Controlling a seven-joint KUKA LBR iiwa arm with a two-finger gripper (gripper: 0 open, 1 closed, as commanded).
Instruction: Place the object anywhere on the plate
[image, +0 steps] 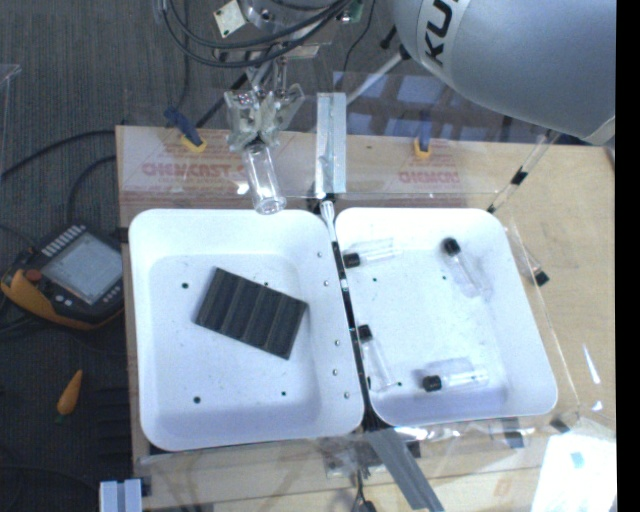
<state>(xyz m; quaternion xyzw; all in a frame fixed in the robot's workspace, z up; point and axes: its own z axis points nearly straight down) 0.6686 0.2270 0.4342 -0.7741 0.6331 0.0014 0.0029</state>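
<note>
My gripper (258, 138) hangs above the far rim of the left bin (160, 240), shut on a clear plastic tube (263, 182). The tube points down and a little toward the camera, and its open lower end sits just over the bin's back edge. The plate (250, 312) is a dark, ridged rectangle lying flat and slightly turned in the middle of the left bin, well in front of the gripper. The arm's grey body (510, 50) fills the top right.
The right bin (520, 300) holds several clear tubes with black caps, such as one tube (370, 250) at the back and another tube (455, 378) at the front. A metal post (331, 145) stands behind the bins' seam. A teach pendant (75, 275) lies left of the bench.
</note>
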